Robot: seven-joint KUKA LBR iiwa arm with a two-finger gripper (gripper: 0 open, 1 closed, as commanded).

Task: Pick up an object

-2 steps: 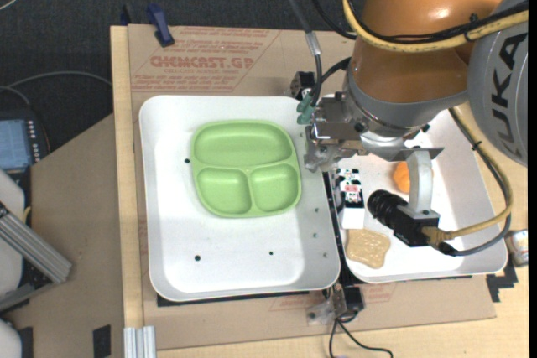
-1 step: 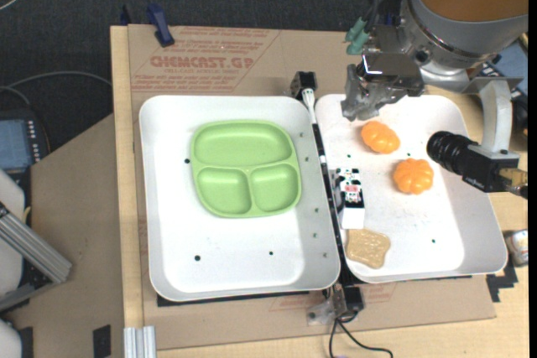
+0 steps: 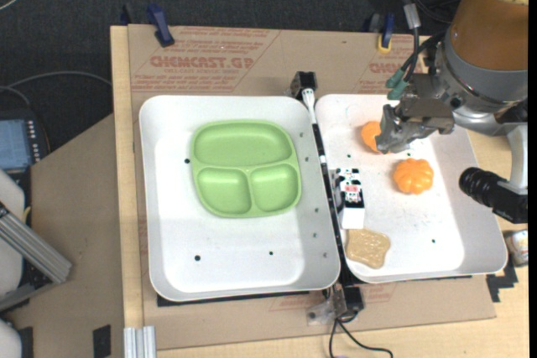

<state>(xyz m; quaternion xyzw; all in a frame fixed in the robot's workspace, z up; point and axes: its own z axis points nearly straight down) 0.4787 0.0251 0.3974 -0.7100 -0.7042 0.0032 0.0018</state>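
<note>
- Nearest to us lies a tan, toast-shaped piece [image 3: 368, 247], flat on the floor of the right bin [image 3: 470, 251], at that bin's front corner beside the wall it shares with the left bin.
- Just behind the toast piece, against the same wall, we see a small black-and-white carton [image 3: 349, 195] lying on its side.
- Toward the middle of the right bin sits an orange pumpkin-shaped toy [image 3: 413, 175], well apart from the carton.
- Behind the pumpkin toy and nearer the right bin's back wall lies a smaller orange object [image 3: 370, 135], round as far as we can judge; part of it is hidden by the hand.
- The hand [image 3: 394, 142] hangs low over the right bin, right beside that smaller orange object. We cannot tell whether it is released or clenched, nor whether it touches the object.
- The left bin [image 3: 168, 205], side by side with the right bin, carries a green divided plate [image 3: 246, 168] with three compartments, resting flat near its middle.
- Both bins rest on a brown board [image 3: 210, 54] on the bench.
</note>
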